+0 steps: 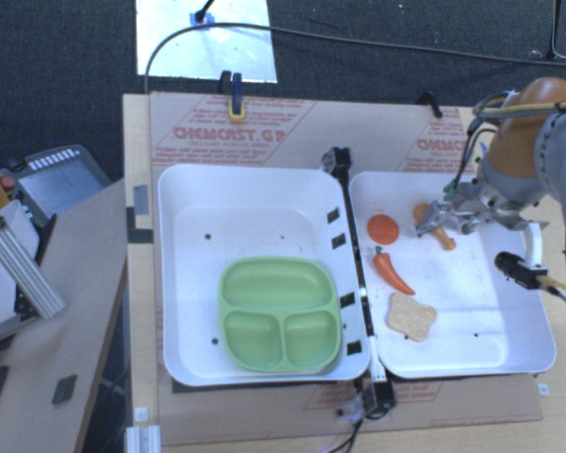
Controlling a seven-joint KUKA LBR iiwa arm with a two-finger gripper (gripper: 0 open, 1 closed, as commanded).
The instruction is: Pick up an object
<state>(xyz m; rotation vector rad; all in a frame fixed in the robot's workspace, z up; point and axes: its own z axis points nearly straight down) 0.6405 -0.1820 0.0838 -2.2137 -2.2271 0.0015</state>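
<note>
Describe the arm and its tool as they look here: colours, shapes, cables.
The arm is rounded and grey, with an orange band above the wrist. Thin cables loop along its side toward the wrist. The tool at its end is a small metallic grey assembly. A black cylindrical part with a white bracket hangs below the arm.

A divided tray (280, 314) lies in the left bin (198, 206); four food pieces in the right bin (509, 343).

Grey arm (557, 149) with orange band (538, 111), cabled metal end effector (441, 217).
</note>
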